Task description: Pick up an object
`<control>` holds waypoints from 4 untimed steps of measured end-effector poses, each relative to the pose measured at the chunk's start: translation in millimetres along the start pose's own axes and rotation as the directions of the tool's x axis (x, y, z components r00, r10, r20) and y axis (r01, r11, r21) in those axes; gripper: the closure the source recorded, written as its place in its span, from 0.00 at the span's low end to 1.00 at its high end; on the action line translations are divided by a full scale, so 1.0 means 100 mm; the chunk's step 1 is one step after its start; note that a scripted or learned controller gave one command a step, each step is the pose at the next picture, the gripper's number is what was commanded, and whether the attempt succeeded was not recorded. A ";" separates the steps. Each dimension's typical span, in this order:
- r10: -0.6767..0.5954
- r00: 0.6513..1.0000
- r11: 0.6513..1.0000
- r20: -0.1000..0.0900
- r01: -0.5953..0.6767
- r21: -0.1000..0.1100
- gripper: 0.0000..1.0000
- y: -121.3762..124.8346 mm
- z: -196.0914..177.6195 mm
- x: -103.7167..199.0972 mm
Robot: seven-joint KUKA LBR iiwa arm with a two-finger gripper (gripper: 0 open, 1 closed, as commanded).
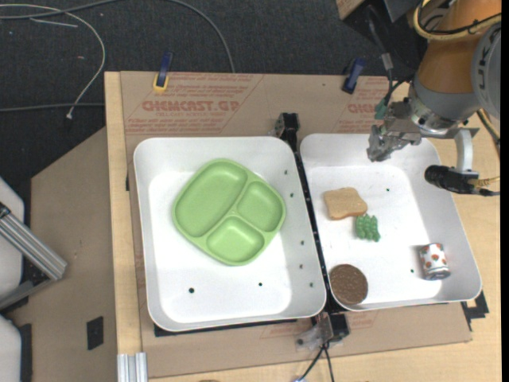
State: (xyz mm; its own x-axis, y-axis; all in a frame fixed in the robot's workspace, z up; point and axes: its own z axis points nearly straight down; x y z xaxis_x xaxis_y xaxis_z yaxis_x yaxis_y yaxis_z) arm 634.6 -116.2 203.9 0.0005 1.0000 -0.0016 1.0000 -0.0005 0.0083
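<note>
**Even overhead light, soft focus**

You get bright, diffuse light from above: the two shallow white plastic bins (159, 237) nearly wash out, with faint shadows inside their rims. The pale green three-part moulded plate (229, 211) shows soft sheen, no hard glare. Detail is slightly blurred throughout, and the dark speckled floor (79, 54) looks grainy

Two white bins: left bin (159, 293), right bin (398, 153). One green divided plate (229, 211). One toast slice (344, 204). One green cluster (367, 228). One brown disc (348, 284). One small can (434, 261). Two blue clamps (164, 70).
</note>
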 end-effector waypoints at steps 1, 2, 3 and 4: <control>-0.002 1.000 1.000 0.000 0.002 0.001 1.00 0.02 -0.45 -0.02; -0.002 1.000 1.000 -0.001 0.002 0.002 1.00 0.03 -0.93 -0.02; -0.005 1.000 1.000 -0.004 0.005 0.011 1.00 -0.01 -0.83 0.40; -0.007 1.000 1.000 -0.005 0.007 0.011 1.00 -0.02 -0.80 0.92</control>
State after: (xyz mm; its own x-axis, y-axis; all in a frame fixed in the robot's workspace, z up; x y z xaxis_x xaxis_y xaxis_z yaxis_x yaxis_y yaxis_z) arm 632.1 -24.0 283.7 -0.0066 1.0000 0.0028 1.0000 0.0066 -0.0023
